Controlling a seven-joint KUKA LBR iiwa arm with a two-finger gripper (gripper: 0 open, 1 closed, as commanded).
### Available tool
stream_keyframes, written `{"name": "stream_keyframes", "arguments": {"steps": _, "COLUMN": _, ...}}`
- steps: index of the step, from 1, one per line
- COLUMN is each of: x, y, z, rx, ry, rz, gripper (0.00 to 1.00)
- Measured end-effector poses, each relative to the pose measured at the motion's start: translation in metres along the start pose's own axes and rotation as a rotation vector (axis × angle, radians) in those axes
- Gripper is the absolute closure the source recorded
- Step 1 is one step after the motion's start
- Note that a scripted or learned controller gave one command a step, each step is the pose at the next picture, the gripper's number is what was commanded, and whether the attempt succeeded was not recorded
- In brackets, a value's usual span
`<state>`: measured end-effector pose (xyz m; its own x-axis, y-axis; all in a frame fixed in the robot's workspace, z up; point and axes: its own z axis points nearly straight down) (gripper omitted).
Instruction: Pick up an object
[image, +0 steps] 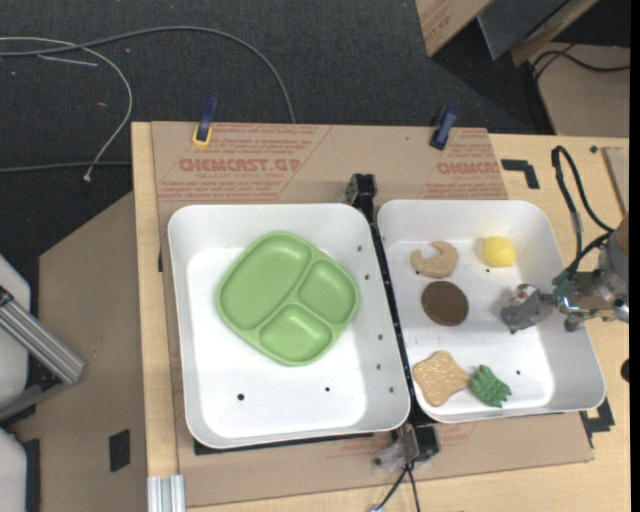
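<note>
Camera view, looking down at a slant.

Counter (100, 330) is carrying two shallow white bins side by side on a cardboard sheet (250, 160), which is being held at the far edge by two blue clips (205, 120).

Left bin (200, 400): a green divided plate (288, 297) with three compartments is lying roughly at the bin's middle, turned at an angle to the bin walls. A few small dark dots are showing on the bin floor.

Right bin (570, 370) is holding five small things:
- tan curved cookie piece (435, 260), near the far-left corner
- yellow ball (498, 251), near the far edge, right of the tan piece, apart from it
- brown round cookie (444, 302), toward the left wall, mid-depth
- tan cracker piece (440, 376), near the near-left corner
- green leafy toy (489, 386), just beside the cracker on its right, at the near edge, looking like it's touching or nearly so

Arm is coming in over the right wall of the right bin. The jaws (522, 308) are sitting low at the bin's right side, mid-depth, right of the brown cookie and well apart from it, nearer than the yellow ball. Nothing is showing between the jaws; whether they're spread or closed I cannot tell, the tip is blurring into a grey lump.

Dark cables (572, 195) are running along the counter's right edge beyond the bin.
</note>
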<state>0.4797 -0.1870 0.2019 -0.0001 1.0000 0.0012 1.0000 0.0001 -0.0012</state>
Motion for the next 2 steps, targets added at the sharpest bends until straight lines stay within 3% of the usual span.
{"name": "stream_keyframes", "arguments": {"steps": 2, "x": 0.009, "y": 0.001, "z": 0.112, "rx": 0.005, "ry": 0.003, "rz": 0.0, "gripper": 0.0}}
